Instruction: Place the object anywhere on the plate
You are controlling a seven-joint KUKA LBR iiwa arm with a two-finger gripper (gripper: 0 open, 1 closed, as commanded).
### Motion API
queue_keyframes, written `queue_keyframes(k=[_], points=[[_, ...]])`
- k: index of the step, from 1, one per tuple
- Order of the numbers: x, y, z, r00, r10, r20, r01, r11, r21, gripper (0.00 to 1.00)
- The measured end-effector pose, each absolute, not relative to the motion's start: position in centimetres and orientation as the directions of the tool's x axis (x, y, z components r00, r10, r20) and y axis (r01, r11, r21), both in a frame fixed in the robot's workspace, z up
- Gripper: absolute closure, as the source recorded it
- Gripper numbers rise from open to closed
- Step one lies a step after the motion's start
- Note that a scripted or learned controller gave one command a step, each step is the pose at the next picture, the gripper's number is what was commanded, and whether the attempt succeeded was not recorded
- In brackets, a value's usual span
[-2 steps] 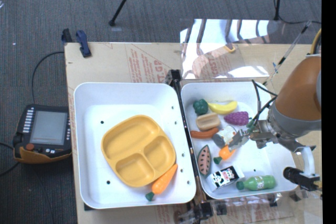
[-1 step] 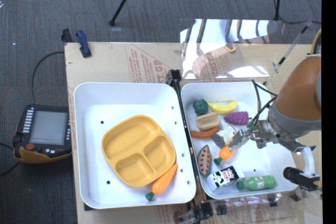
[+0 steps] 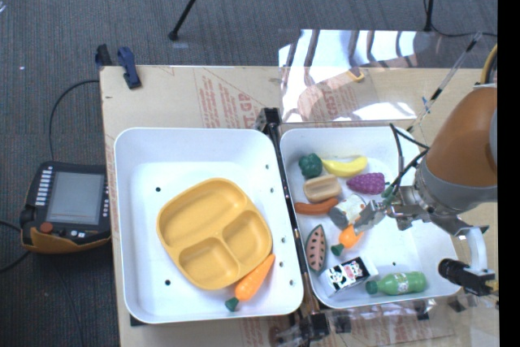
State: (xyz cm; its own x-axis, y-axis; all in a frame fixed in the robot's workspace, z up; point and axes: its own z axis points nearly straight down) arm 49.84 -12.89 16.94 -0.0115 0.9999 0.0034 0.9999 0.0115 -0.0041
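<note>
Camera view: gripper (image 3: 363,217) low in right-hand bin (image 3: 422,144), fingertips over small carrot (image 3: 349,237); finger opening and grasp cannot be told. Yellow plate (image 3: 213,232) centre-left.

Red print on the cardboard (image 3: 236,97) is too blurred to read.

Illumination is bright and even across the left bin (image 3: 138,175). Its white floor is close to overexposed, with little surface detail. Soft, short shadows lie beneath the yellow plate (image 3: 213,233) inside it. Behind the bin and to its right, a clear sheet (image 3: 357,73) shows strong streaked glare. The carpet (image 3: 81,4) beyond the bin is dim. Focus is slightly soft throughout; small items appear coarse.
</note>
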Motion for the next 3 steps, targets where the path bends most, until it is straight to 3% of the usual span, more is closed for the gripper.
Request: queue_keyframes(k=[3], points=[[49.84, -12.89, 16.94, -0.011, 1.000, 0.003, 1.000, 0.011, -0.004, 0.00]])
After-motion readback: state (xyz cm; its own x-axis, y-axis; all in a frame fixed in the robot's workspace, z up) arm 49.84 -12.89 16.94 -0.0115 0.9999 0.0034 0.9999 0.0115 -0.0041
